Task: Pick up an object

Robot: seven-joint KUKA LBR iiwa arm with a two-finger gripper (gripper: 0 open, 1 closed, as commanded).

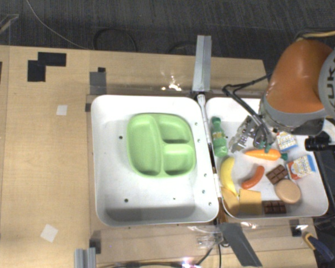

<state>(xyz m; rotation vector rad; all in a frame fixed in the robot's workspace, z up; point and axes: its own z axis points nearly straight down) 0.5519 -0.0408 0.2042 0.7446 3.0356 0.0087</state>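
The hand [251, 137] is seen spread open, nothing held, just above the carrot [262, 154] in the crowded right bin [322, 204], where a neighbouring sausage [253, 177] could be nudged and the grasp missed.

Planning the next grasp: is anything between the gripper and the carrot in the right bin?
Nothing visible. The gripper hangs just above and left of the carrot, with bare bin floor between them. The sausage and chocolate lie on the carrot's far side.
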